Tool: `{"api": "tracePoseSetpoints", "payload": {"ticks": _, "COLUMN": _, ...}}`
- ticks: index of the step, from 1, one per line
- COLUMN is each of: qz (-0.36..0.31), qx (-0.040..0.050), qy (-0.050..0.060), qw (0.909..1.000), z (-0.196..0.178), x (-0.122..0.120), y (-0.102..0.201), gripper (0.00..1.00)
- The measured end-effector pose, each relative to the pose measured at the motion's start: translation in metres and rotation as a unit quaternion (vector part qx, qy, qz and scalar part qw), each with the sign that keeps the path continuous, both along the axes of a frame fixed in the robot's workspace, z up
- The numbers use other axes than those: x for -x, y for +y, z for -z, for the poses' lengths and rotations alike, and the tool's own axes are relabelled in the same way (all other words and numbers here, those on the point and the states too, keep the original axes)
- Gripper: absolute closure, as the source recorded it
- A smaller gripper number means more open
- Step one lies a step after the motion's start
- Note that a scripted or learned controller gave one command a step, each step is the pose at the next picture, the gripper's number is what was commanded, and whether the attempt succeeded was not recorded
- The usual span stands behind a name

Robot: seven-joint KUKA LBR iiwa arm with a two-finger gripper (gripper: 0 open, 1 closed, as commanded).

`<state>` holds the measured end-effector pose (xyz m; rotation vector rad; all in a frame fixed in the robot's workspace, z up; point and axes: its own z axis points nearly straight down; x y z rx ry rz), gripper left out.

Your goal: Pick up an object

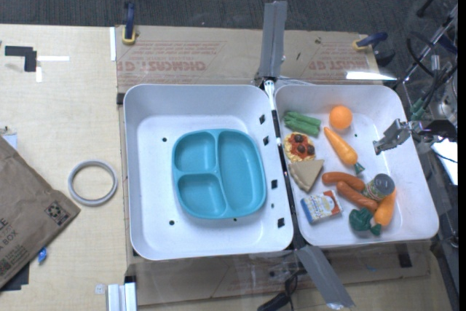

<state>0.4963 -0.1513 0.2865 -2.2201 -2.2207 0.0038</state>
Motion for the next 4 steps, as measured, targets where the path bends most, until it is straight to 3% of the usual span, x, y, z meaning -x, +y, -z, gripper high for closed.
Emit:
{"api": "tracePoseSetpoints", "payload": {"ticks": 1, "qz": -0.017, "qx": 0.0001, "qy": 0.000, "qw": 0.9999, "z": 0.087, "x": -0.088, "y": 0.022, "gripper": 0.00}}
{"api": "tracePoseSetpoints", "payload": {"ticks": 2, "qz": 0.010, "qx": 0.0000, "qy": -0.001, "qw": 1.0000, "z": 0.195, "x": -0.094, "y": 0.003, "gripper": 0.00}}
{"api": "tracePoseSetpoints", "payload": {"ticks": 3, "qz": 0.011, "qx": 0.0003, "qy": -0.001, "qw": 0.9999, "z": 0.186, "x": -0.094, "y": 0.002, "gripper": 1.00}}
{"api": "tracePoseSetpoints", "payload": {"ticks": 4, "qz": 0.035, "qx": 0.0002, "qy": 0.000, "qw": 0.9994, "z": 0.095, "x": -0.085, "y": 0.073, "gripper": 1.00}}
